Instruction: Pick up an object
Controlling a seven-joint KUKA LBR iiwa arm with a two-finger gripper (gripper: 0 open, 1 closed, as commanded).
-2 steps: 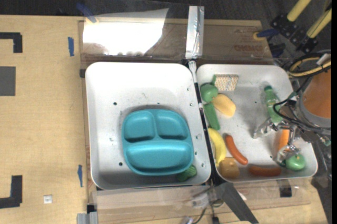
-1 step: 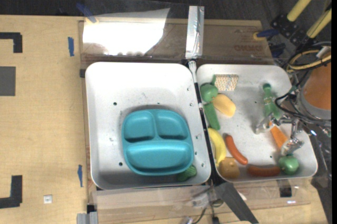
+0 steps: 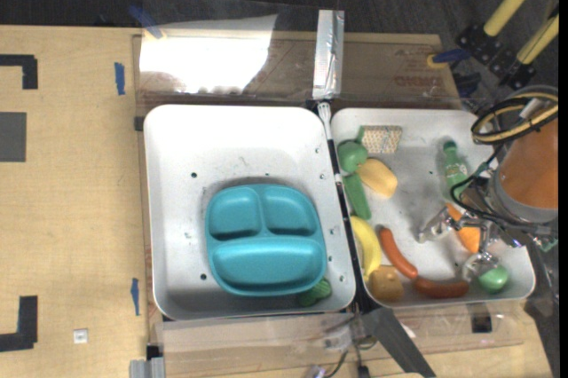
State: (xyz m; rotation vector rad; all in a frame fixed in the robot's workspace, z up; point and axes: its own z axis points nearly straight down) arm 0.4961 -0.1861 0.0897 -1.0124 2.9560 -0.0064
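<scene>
One small orange piece lay in the right bin, up and right of the red sausage, directly between the gripper's spread metal fingers, not yet clamped, its long axis unclear.

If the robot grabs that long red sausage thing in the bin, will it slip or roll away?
Probably it could. The red sausage looks smooth and rounded, so it may slip between fingers or roll if nudged. It lies among a banana and a potato, which might stop it rolling far. It looks like light plastic.
</scene>
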